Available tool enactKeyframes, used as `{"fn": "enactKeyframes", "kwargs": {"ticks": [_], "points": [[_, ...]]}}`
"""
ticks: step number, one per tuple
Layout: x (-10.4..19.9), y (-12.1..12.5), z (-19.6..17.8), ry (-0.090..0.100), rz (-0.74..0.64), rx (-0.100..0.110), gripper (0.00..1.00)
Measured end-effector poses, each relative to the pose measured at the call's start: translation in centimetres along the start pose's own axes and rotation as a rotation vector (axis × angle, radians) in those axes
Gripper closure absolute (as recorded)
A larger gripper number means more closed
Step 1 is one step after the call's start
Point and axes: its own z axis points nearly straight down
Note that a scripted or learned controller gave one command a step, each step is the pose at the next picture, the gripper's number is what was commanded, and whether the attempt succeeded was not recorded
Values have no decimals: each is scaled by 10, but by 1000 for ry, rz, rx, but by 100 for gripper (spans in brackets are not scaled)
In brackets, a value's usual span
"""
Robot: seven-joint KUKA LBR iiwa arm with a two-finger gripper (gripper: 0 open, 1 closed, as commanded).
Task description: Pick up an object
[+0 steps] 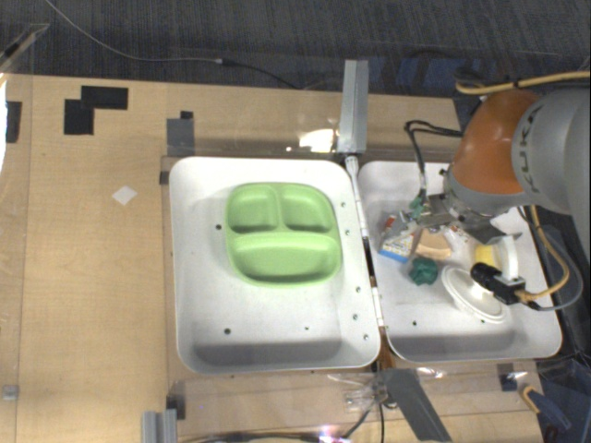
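The right white bin (462, 335) holds a cluster of small objects: a tan block (430, 245), a dark green piece (424, 270), a blue and white packet (397, 245), a yellow item (486, 253) and a white dish (469, 293). The grey arm with its orange band (489, 150) leans in from the right over this bin. My gripper (434, 212) sits low over the cluster, just above the tan block. Its tips are hidden among the objects.
The left white bin (199, 321) holds a green divided plate (280, 232). A metal post (353, 109) stands behind the gap between the bins. Black cables (545, 275) hang by the arm at the right. Wooden bench surface lies to the left.
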Motion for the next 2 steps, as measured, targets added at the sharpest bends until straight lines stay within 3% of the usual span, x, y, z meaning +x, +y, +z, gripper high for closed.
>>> {"fn": "enactKeyframes", "kwargs": {"ticks": [1,2], "points": [[-24,19,5,2,66,-7,0],[-17,-44,2,-6,33,-16,0]]}}
